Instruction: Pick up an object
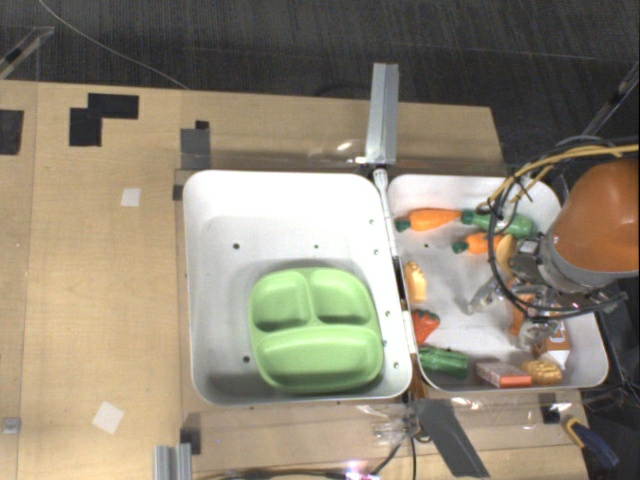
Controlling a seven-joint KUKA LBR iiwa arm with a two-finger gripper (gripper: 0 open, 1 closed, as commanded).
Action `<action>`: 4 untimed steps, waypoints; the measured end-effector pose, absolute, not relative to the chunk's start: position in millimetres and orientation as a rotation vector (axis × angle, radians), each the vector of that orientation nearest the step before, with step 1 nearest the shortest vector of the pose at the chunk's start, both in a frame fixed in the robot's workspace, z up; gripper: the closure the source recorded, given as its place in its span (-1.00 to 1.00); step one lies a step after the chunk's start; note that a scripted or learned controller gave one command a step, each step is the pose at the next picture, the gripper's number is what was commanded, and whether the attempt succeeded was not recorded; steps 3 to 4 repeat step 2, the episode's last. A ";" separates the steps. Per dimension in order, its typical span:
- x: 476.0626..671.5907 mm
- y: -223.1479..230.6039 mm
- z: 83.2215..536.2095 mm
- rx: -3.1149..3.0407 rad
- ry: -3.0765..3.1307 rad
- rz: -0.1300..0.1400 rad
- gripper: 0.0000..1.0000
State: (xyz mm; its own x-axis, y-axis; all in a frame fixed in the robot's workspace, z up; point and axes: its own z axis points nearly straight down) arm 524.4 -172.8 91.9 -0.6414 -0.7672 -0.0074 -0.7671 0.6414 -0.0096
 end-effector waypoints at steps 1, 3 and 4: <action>513.9 -140.3 92.3 -1.721 2.606 -0.028 -1.00; 522.1 -112.7 92.9 -1.925 2.468 -0.032 -1.00; 522.1 -112.7 92.9 -1.925 2.468 -0.032 -1.00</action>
